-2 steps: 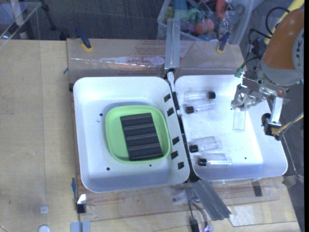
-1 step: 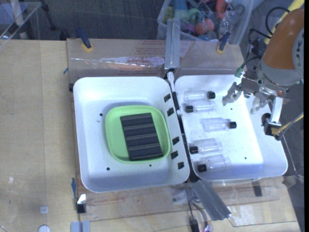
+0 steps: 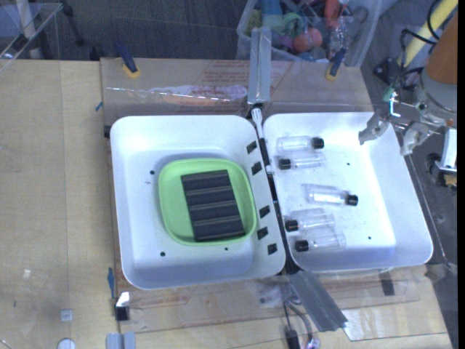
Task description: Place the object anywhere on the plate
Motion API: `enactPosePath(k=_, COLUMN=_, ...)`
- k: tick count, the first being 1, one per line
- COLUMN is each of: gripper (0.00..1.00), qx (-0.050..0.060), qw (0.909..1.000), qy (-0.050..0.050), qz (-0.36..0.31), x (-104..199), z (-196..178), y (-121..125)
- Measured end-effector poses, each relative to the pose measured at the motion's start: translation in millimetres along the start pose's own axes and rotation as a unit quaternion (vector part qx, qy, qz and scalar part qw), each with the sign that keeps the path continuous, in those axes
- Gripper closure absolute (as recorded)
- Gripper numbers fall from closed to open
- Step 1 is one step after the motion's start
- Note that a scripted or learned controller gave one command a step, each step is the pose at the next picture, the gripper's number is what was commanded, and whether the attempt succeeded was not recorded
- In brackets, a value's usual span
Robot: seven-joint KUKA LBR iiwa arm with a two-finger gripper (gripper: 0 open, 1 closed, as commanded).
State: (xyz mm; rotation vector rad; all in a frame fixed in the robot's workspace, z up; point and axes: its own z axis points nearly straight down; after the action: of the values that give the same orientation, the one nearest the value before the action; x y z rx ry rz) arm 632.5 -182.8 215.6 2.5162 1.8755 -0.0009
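- The gripper [image 3: 387, 134] is seen above the far right corner of the right bin [image 3: 407, 231], its two fingers spread apart with nothing between them
- Five clear vials [image 3: 328, 195] are scattered in that bin, left of and nearer than the gripper
- The green plate [image 3: 168, 198], bearing a black ridged block [image 3: 211, 206], is set well to its left in the left bin [image 3: 134, 195]

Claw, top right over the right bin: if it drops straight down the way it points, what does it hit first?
Most likely bare floor of the right bin near its back right corner. The claw points down there, and the nearest vial lies well to its left. Depth is hard to judge from this slanted view, so the bin's rim is possible.
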Motion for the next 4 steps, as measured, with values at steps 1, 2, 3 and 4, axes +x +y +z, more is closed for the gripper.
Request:
enactPosePath(k=1, gripper=0.00, qx=0.001, qw=0.9998, qy=0.001, qz=-0.019, x=-17, z=-43, y=28)
enactPosePath(k=2, gripper=0.00, qx=0.000, qw=1.0000, qy=0.001, qz=0.001, x=-16, z=-185, y=42)
enactPosePath(k=3, gripper=0.00, qx=-0.001, qw=0.9997, qy=0.001, qz=0.024, x=-21, z=-220, y=43)
enactPosePath(k=4, gripper=0.00, qx=0.001, qw=0.9993, qy=0.000, qz=0.037, x=-20, z=-219, y=43)
